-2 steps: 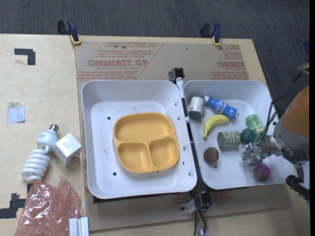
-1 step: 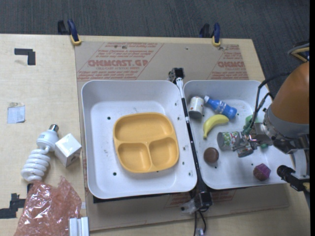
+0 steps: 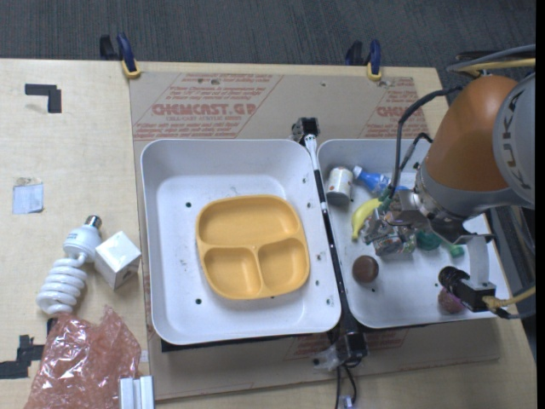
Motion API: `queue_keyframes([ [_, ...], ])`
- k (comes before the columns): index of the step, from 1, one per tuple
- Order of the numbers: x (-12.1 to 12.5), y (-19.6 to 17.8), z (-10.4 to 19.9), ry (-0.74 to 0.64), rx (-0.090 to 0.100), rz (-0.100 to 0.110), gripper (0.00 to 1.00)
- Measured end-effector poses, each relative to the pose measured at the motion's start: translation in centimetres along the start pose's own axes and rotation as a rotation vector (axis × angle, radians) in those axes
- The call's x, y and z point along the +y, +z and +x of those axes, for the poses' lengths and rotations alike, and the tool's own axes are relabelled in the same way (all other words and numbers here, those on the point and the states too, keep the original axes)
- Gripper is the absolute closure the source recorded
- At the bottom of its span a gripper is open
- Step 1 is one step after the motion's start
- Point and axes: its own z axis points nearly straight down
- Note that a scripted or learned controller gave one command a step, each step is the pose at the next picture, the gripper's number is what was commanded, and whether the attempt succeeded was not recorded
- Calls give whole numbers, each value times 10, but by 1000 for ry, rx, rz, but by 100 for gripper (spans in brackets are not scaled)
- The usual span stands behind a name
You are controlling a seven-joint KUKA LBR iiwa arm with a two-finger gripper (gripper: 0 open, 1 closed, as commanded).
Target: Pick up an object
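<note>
1. Nearest edge of the tabletop: a crumpled pink wrapper. Just beyond it lie a spiral light bulb and a small white cube. All are outside the bins and well apart from the arm.
2. Left bin: holds one yellow divided plate, lying flat. Nothing is near it.
3. Right bin, near part: a brown ball and a dark reddish lump rest on the bin floor, apart from each other.
4. Task status, judged: no pick is confirmed. Every loose item observed appears to rest on the bin floor and none is seen lifted. The grasp and the lift both remain to be done.
5. Claw: low over the middle of the right bin, among the clutter. How far open it is cannot be told, as metal parts and shadow run together. No object can be seen held in it. The likely candidates lie close by: a yellow banana just beside it on the left-bin side, and a green item on the arm side. Contact with either cannot be confirmed.
6. Right bin, far part: a white cylinder and a blue item lie near the far wall, close together.
7. Far edge: two clamps hold the board down.
</note>
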Motion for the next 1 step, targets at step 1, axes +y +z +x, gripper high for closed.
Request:
queue_keyframes([
  [1, 36, 10, 25, -1, -1, 1, 100],
])
